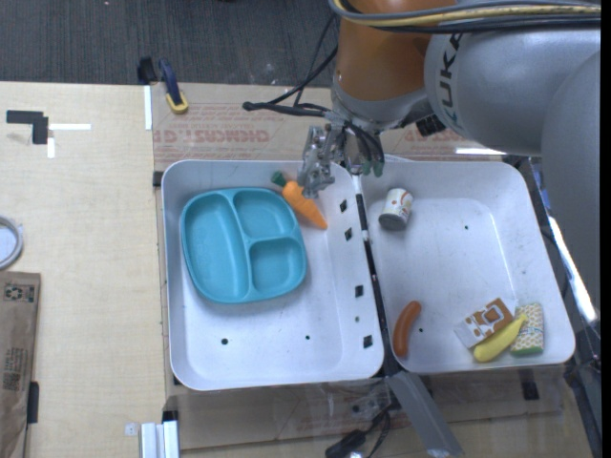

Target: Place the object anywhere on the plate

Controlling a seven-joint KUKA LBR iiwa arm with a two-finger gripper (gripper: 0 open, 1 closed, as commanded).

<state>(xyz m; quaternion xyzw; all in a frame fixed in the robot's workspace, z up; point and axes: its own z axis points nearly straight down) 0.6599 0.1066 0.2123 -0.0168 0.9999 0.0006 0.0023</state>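
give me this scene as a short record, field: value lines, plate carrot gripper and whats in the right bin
plate: blue divided plate, left bin
carrot: toy carrot, in the bin beside the plate's upper right rim
gripper: gripper, above the carrot's leafy end
right bin: can, sausage, banana, sponge

The plate is light blue, with rounded corners and three compartments: one long at the left, two smaller at the right. It lies flat in the left bin, in its upper left part, a little turned. The carrot is a small orange toy with a green top. It lies on its side just beside the upper right corner of the plate, its green end pointing up-left.
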